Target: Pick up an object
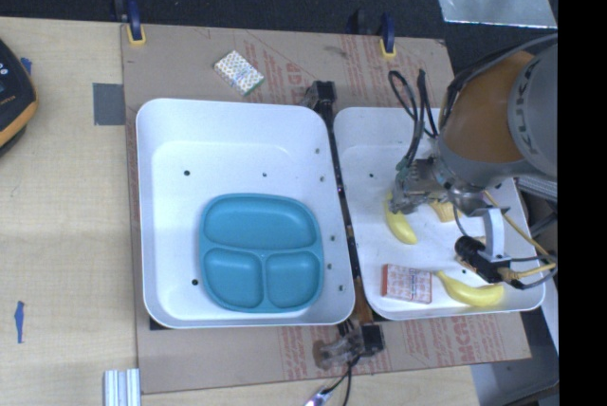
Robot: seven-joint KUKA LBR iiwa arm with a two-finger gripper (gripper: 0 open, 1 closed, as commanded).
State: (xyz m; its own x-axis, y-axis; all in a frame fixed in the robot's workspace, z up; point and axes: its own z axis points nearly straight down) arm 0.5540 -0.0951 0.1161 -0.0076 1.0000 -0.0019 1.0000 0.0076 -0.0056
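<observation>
My gripper is low in the right bin, near its middle, with the arm coming in from the right. A small yellow banana lies right under and just in front of the gripper tip, partly hidden by it. I cannot see whether it sits between the fingers. A second, longer yellow banana lies near the bin's front right corner. A red and white packet lies flat by the front wall.
The left bin holds a blue divided plate in its front half. A small patterned packet lies on the cardboard behind the left bin. A dark rail separates the two bins.
</observation>
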